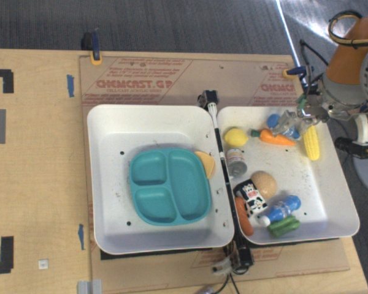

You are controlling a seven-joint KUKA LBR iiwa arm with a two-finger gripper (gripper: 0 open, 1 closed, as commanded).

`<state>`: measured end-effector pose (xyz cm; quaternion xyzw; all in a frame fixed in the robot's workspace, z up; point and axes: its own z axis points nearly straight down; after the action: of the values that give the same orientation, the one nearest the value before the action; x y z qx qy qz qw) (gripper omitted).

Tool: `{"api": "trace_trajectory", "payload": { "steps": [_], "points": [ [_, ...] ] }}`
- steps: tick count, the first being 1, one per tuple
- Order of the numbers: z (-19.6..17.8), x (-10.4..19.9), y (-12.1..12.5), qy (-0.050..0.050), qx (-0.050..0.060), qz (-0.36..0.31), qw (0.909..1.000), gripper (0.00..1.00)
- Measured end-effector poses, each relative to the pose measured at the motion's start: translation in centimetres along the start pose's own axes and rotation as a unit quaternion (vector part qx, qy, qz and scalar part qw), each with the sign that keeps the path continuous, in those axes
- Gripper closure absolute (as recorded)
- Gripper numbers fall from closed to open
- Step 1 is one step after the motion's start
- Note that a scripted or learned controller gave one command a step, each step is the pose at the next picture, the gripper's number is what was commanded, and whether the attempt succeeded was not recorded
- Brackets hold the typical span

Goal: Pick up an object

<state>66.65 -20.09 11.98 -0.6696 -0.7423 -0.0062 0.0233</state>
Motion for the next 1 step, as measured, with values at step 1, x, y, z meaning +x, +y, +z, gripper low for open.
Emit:
{"api": "trace_trajectory", "payload": {
  "steps": [1],
  "points": [
    [0.46, -0.01, -0.06, -0.023, -0.013, -0.005, 0.9996, 0.00]
  ]
}}
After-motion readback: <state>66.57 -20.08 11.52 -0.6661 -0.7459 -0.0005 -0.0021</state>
